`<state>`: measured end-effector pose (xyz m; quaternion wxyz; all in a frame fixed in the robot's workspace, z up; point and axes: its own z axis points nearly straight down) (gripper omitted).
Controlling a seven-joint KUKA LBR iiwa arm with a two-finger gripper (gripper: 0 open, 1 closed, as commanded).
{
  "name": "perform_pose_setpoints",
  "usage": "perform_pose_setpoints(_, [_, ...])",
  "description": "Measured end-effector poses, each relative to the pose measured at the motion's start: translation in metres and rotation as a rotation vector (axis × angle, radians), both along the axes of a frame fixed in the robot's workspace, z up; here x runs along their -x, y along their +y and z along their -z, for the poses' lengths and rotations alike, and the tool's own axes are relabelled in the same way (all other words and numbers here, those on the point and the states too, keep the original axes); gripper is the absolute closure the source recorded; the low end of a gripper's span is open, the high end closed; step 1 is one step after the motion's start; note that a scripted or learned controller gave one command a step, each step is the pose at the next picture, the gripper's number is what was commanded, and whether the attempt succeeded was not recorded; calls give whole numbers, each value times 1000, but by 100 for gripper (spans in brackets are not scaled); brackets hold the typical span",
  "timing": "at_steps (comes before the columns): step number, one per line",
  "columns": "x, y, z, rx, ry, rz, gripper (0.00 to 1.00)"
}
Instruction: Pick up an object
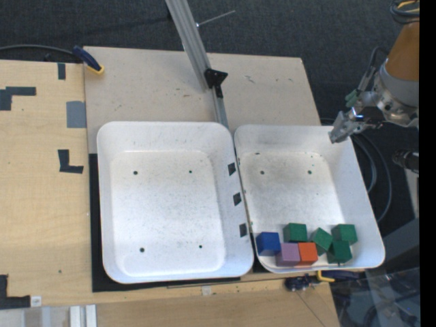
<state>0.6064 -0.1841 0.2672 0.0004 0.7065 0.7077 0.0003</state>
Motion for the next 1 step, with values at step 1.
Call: perform_pose_setpoints(1, [-5,43,9,-1,2,-3,100])
